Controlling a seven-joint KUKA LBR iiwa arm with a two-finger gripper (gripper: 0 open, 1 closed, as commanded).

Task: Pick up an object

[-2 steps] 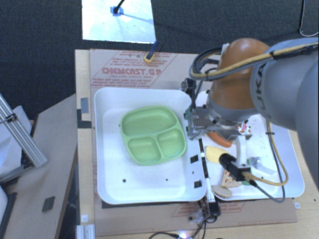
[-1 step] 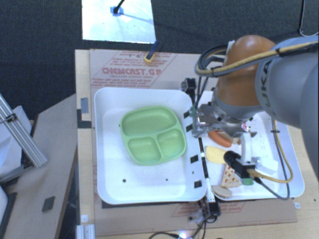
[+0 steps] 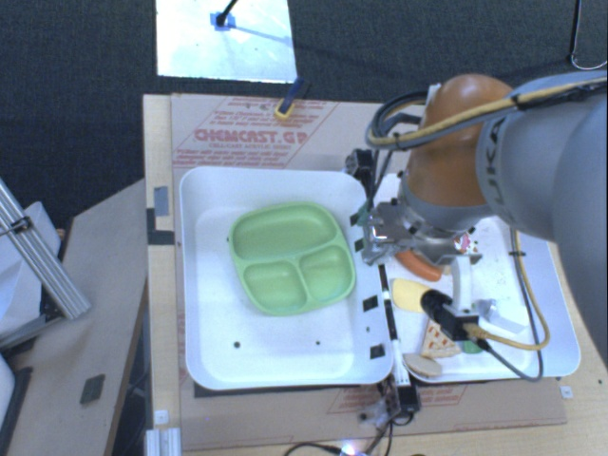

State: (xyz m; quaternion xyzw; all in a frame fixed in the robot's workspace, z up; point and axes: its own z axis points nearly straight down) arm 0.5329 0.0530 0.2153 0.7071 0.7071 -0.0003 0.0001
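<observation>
My gripper [image 3: 414, 247] hangs low over the near left part of the right bin [image 3: 551, 350], and the bulky wrist above covers most of it. An orange carrot-shaped piece [image 3: 419, 265] lies right beneath it; whether they touch I cannot tell. Just in front lie a yellow piece [image 3: 407, 295], a tan wedge with red dots [image 3: 438, 341], a beige oval piece [image 3: 423, 365] and a small green bit [image 3: 472, 347]. The arm hides the rest of this bin.
The left bin [image 3: 214, 350] holds a green divided plate [image 3: 290, 257] near its middle. A ridge with black clips [image 3: 385, 302] separates the two bins. A cardboard sheet [image 3: 247, 136] lies under both bins.
</observation>
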